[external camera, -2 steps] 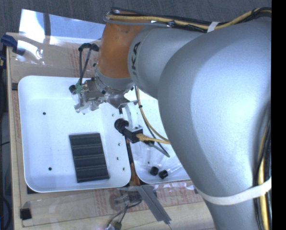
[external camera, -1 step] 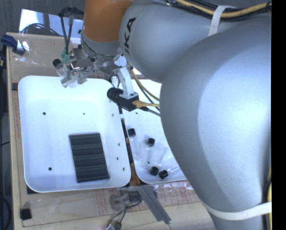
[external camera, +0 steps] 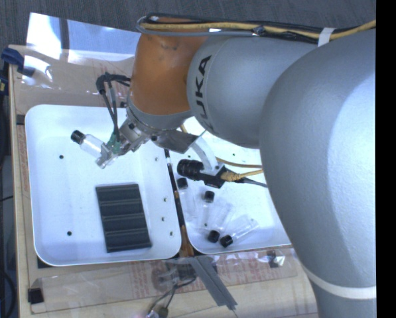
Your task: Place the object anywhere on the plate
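The jaws of the gripper (external camera: 108, 152) are hanging low over the far part of the left bin (external camera: 52, 197), a clear, black-capped vial (external camera: 86, 142) lying touching or just beside their tips; whether they are closing on it cannot be told. The vial's long axis is running from far-left, cap end, toward near-right into the fingertips. The dark ribbed plate (external camera: 123, 217) is lying nearer the camera and slightly right of the gripper, so the coming move would likely be heading that way.
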